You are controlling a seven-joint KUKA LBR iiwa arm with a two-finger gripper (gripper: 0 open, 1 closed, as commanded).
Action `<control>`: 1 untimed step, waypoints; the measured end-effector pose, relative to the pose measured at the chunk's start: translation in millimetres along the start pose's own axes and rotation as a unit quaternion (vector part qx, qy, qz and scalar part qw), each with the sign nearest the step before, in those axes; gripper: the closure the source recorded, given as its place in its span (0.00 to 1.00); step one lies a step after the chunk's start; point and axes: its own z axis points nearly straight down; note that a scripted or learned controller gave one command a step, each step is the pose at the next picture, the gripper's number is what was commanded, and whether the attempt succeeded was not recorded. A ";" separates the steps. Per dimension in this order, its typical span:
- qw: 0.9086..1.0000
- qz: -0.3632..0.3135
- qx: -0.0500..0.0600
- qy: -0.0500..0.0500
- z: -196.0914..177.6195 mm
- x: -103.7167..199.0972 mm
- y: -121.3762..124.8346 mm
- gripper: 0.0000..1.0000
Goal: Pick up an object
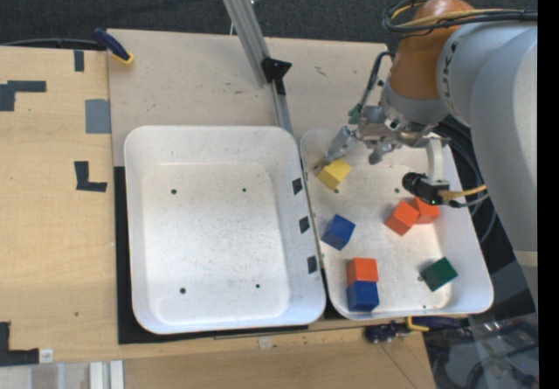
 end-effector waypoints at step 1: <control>1.000 0.000 -0.002 0.001 53.3 1.4 -0.4 0.00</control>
